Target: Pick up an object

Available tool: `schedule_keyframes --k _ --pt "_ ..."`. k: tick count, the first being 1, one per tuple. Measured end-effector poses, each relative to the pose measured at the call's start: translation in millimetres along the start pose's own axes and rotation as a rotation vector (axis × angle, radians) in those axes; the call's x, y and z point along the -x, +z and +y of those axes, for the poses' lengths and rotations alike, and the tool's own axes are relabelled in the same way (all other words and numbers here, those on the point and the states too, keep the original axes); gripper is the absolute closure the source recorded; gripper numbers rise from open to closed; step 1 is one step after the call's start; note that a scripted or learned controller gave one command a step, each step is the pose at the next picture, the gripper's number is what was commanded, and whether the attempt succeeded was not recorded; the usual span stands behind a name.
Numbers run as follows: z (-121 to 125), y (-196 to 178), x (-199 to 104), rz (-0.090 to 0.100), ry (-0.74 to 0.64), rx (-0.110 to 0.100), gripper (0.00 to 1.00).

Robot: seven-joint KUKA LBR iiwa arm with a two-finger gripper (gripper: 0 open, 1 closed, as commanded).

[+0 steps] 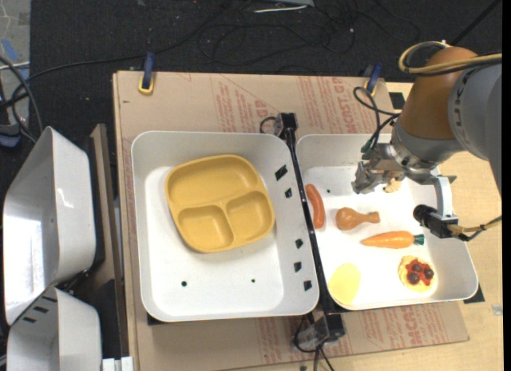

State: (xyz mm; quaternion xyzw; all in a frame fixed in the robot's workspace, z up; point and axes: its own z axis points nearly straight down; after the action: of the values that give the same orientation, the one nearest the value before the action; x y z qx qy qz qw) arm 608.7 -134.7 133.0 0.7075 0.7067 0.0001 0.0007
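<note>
Two shallow white bins side by side at centre frame. Left bin [152,282] carries a yellow divided tray [219,202], three compartments, lying slightly skewed in its upper half.

Right bin [467,278] carries five toy foods. Red sausage [316,205] lies along the bin's left edge, close to the divider. Chicken drumstick [355,218], tan, sits just right of the sausage at mid-bin. Carrot [390,240], orange with a green tip pointing right, lies below and right of the drumstick. Yellow round piece [345,282] rests at lower left of the bin. Small tart with dark red berries [417,272] rests at lower right.

Arm enters from the upper right, orange band above the wrist. Gripper [375,176] sits over the upper part of the right bin, above the drumstick and apart from it. Finger state: cannot tell, wrist body covers them. Nothing visibly between them.
</note>
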Motion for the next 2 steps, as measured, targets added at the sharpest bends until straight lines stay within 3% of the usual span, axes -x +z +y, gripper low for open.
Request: schedule_keyframes --k 1,2 --pt "8 -58 7 -0.001 -0.002 0.005 1.0" --pt "2 -118 5 -0.001 -0.003 0.006 1.0"
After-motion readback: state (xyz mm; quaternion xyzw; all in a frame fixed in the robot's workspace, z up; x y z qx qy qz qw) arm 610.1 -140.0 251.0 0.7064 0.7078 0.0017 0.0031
